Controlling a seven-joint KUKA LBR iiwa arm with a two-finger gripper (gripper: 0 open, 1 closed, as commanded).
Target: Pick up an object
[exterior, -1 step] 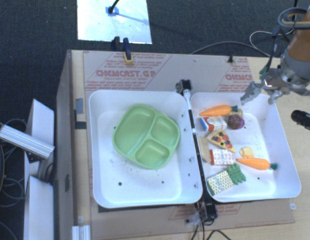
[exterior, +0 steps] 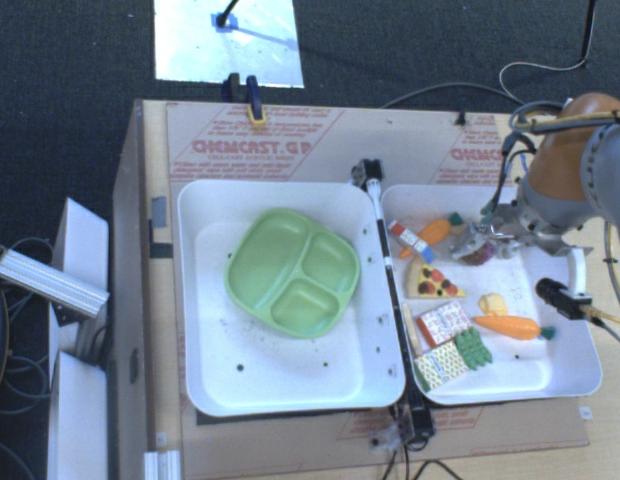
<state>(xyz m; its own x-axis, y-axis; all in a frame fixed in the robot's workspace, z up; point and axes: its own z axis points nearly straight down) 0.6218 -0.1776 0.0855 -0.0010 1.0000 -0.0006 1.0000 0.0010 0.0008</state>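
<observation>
Two white bins sit on the worktop [exterior: 290, 143]; the pincer [exterior: 482, 240] hangs low in the right bin [exterior: 570, 368] near a toy carrot [exterior: 508, 326], its grip state indiscernible.

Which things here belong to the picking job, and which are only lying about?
Job:
tool
right bin with pizza slice, two carrots, green toy, small boxes

Lying about:
green divided plate in left bin
clamp at bench edge
</observation>
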